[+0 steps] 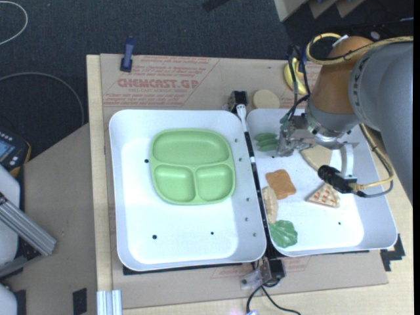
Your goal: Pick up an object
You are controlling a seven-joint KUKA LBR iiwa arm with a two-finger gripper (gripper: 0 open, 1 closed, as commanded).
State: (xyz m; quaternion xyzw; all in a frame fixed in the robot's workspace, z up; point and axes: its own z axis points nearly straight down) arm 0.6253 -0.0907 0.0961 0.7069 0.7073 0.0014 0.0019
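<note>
My gripper (287,144) hangs low over the far left part of the right bin (367,231), under the orange band of the arm. Just to its left lies a small dark green piece (265,140), very close to the gripper; I cannot tell whether they touch. Nearer the front lie a brown toast-like square (281,184), a pale beige strip (270,203), a green leafy piece (284,233) and a pizza-like wedge (325,196).
The left bin (131,241) holds a light green divided plate (193,165). A black divider rail (252,169) runs between the bins. The grey arm (387,104) and a black cable fitting (335,176) overhang the right bin's back right. A beige disc (266,99) lies on the cardboard behind.
</note>
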